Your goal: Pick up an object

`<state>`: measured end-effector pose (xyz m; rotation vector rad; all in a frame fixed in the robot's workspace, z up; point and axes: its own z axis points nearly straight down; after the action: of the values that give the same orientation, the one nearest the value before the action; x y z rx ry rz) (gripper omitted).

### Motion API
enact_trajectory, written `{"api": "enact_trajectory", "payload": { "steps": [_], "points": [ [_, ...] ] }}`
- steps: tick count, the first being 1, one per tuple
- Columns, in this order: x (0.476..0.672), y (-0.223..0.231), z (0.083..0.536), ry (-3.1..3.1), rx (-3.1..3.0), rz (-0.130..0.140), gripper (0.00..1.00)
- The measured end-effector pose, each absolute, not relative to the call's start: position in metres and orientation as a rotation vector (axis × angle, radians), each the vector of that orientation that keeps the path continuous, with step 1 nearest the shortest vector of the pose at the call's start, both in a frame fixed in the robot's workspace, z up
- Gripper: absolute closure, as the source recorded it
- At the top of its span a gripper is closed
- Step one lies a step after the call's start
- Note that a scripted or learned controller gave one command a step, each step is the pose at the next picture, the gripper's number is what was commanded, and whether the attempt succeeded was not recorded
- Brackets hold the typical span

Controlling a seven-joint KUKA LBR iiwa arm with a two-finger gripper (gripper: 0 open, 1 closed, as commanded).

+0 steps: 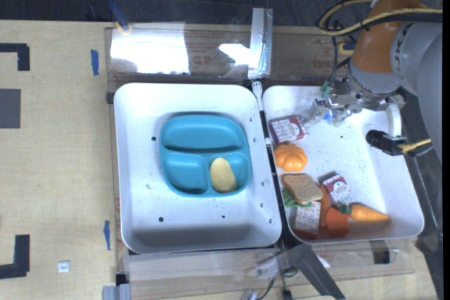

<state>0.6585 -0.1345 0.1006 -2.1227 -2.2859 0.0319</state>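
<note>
End effector [325, 111] hangs over right bin [394, 190]
Its grip state cannot be told; a packet [286, 128] lies just left, an orange [291, 156] and carrot [367, 213] farther below it

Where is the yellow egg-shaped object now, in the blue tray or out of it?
In it. The yellow object lies in the lower right compartment of the blue tray, which sits in the left bin.
</note>
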Motion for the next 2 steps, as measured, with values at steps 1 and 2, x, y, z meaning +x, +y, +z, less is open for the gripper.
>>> {"api": "enact_trajectory", "payload": {
  "steps": [1,2],
  "points": [
    [0.6488,-0.1039,0.1151,-2.325,-2.112,-0.001,1.00],
    [0.6485,-0.1044,0.1144,-2.324,-2.113,0.001,0.00]
  ]
}}
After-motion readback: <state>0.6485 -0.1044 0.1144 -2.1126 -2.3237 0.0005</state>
